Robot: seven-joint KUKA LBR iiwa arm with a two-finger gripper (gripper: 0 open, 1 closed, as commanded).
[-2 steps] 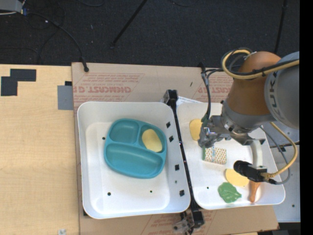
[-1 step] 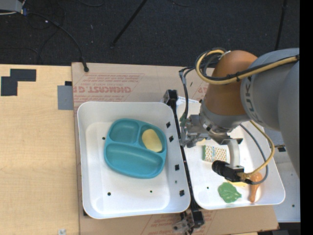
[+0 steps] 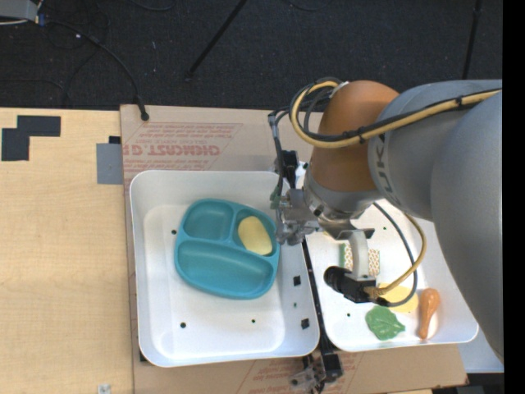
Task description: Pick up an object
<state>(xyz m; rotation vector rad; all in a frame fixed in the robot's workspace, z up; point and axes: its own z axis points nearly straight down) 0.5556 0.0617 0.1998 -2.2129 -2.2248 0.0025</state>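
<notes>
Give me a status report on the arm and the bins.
Gripper low over the divider between bins, nothing seen held. Yellow piece sits in teal tray, left bin. Green piece and orange piece right bin.

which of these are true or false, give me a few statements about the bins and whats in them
1. The teal divided plate lies in the left bin. True.
2. A yellow item rests in one of the plate's upper compartments. True.
3. The green item is on the plate. False: it lies in the right bin.
4. The orange carrot-like item lies in the left bin. False: it is in the right bin, beside the green item.
5. The arm reaches over the bins. True.
</notes>
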